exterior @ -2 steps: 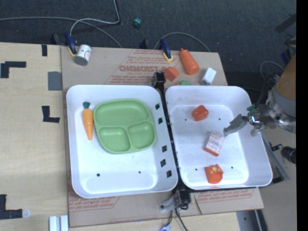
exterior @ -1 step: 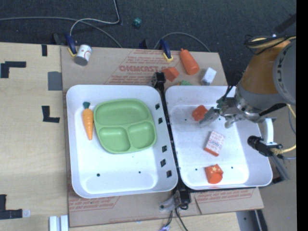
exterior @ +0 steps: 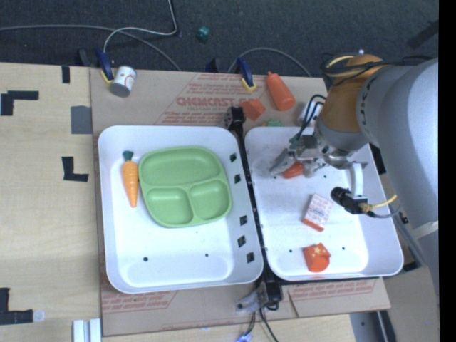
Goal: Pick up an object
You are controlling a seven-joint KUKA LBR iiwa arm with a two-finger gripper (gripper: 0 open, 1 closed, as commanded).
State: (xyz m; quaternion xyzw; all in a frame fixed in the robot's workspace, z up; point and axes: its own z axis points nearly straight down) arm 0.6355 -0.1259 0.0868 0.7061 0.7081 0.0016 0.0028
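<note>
My gripper (exterior: 295,164) is low over the back of the right bin (exterior: 356,262), with its fingers spread open. A small red-orange piece (exterior: 293,170) lies on the bin floor between the fingertips; neither finger visibly presses on it. Closer to the front, the same bin holds a pink and white packet (exterior: 318,211) and a red-orange toy (exterior: 317,256). In the left bin (exterior: 171,269) a toy carrot (exterior: 130,181) lies beside a green divided plate (exterior: 187,186).
The grey arm (exterior: 399,120) covers the right bin's right side. Behind the bins on the cardboard sit an orange bottle-shaped toy (exterior: 281,91), a small orange block (exterior: 254,109), a white can (exterior: 123,80) and blue clamps (exterior: 246,77). A black divider (exterior: 246,184) separates the bins.
</note>
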